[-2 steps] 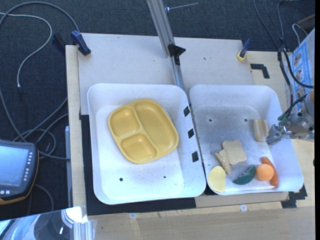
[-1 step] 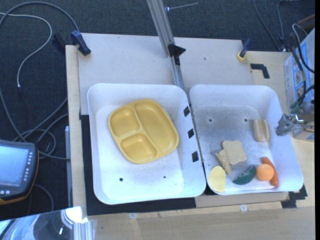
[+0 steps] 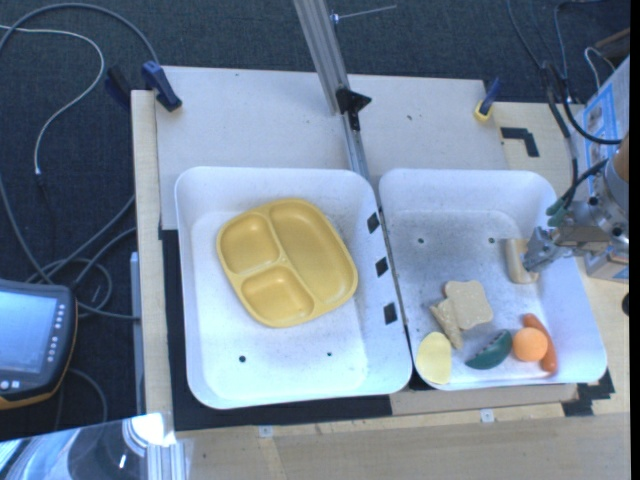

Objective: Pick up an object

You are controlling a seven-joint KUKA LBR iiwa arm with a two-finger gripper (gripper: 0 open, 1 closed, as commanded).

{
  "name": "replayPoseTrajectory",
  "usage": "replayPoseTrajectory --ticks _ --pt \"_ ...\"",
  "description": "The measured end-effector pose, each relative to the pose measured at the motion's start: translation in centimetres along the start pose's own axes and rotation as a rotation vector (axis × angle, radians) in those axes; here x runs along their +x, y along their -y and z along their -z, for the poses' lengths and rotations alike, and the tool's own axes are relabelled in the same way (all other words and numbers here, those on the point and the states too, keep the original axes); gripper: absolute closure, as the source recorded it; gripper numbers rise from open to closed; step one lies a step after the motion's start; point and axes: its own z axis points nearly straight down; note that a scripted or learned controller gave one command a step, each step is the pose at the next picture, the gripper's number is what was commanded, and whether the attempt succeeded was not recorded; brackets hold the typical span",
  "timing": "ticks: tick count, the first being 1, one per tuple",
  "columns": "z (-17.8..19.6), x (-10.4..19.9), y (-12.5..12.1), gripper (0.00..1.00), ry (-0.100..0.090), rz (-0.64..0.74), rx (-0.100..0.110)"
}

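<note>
Beige stick upright beside fingers, long axis near-far.

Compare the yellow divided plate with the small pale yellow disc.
The yellow compartment plate lies in the left bin; the pale yellow disc lies in the right bin. The plate is far larger, with three compartments; the disc is plain and paler. Both lie flat.

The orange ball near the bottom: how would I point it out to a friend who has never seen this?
Look in the right bin, near its front right corner. Among the small toys there, the orange ball lies between a dark green piece and a thin orange-red stick. It is the one round, plain orange thing.
</note>
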Motion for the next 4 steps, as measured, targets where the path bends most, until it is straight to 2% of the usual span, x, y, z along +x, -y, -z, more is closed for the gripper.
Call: replayPoseTrajectory --ticks 1,2,4 --pt "-1.3 5.1 0.7 1.00 -0.001 0.000 0.004" --pt "-0.7 10.2 1.2 1.00 -0.001 0.001 0.003" --pt "-0.2 20.6 0.7 1.00 0.000 0.001 0.000"
